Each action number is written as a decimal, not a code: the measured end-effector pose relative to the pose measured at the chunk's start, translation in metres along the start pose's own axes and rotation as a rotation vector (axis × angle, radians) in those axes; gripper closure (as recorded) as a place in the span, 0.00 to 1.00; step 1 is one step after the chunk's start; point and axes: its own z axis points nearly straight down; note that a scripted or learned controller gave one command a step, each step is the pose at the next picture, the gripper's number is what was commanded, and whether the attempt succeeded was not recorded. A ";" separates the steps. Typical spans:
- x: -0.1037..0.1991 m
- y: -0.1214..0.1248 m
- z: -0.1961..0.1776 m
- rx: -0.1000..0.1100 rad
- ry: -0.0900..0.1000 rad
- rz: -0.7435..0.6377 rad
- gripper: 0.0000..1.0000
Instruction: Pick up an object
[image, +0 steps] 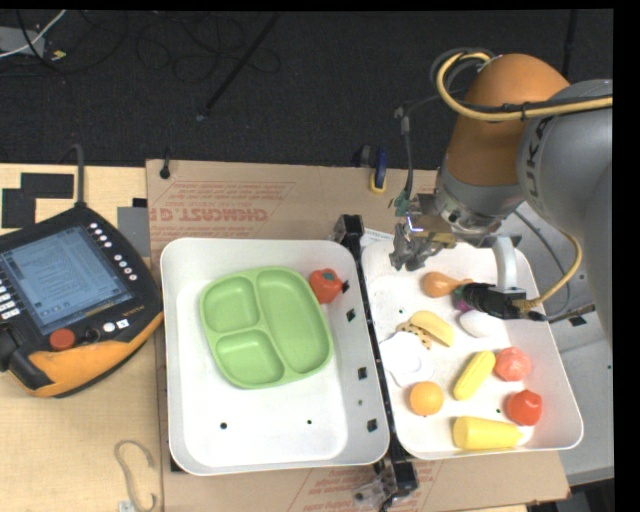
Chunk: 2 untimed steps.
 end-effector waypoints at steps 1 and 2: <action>-0.001 0.003 0.019 0.002 -0.001 0.000 1.00; -0.004 -0.007 0.002 -0.001 0.000 0.004 1.00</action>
